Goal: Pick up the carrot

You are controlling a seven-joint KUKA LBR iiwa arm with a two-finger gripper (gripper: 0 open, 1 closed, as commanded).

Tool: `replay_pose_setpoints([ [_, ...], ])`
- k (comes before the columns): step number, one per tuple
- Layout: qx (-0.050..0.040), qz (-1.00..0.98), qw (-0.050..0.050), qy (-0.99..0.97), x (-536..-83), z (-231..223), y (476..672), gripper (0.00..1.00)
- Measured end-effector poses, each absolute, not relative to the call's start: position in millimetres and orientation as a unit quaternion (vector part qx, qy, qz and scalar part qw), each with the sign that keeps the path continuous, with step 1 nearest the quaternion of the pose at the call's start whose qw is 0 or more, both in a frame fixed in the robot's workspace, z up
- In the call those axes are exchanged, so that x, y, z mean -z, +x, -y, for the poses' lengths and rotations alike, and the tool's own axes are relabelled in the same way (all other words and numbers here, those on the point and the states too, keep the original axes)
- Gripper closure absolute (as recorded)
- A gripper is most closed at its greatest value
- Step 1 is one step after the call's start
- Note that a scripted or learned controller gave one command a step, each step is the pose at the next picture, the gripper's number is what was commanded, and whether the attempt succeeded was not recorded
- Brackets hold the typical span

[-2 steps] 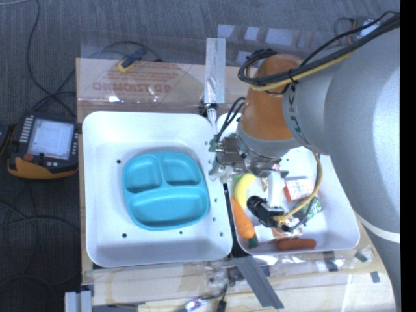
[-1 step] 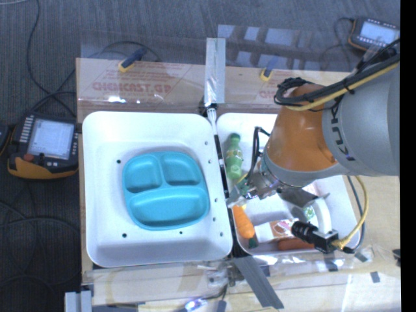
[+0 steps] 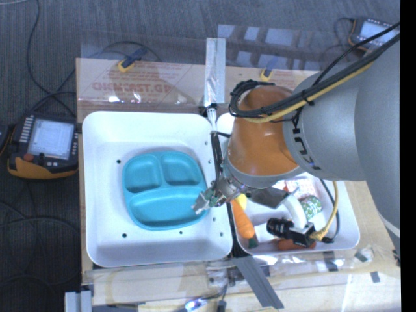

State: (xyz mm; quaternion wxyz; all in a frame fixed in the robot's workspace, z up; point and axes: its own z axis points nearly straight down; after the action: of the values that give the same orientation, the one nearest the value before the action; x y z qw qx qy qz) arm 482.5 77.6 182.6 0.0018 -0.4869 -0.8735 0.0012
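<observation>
Carrot is lying free in the right bin, near its left wall, not yet lifted. Just beside it, the gripper is hovering over the blue divided plate in the left bin, holding nothing; its opening I cannot tell.

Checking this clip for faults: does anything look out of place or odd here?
Yes. The gripper sits over the blue tray in the left bin, while the carrot lies in the right bin, apart from it. Nothing looks spilled or broken.
</observation>
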Motion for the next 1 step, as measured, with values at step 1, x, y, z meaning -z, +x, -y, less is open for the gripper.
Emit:
replay_pose_setpoints([
  [1,-0.0007,0.955,0.001,-0.295,-286.7,-63.1,484.0,1.00],
])
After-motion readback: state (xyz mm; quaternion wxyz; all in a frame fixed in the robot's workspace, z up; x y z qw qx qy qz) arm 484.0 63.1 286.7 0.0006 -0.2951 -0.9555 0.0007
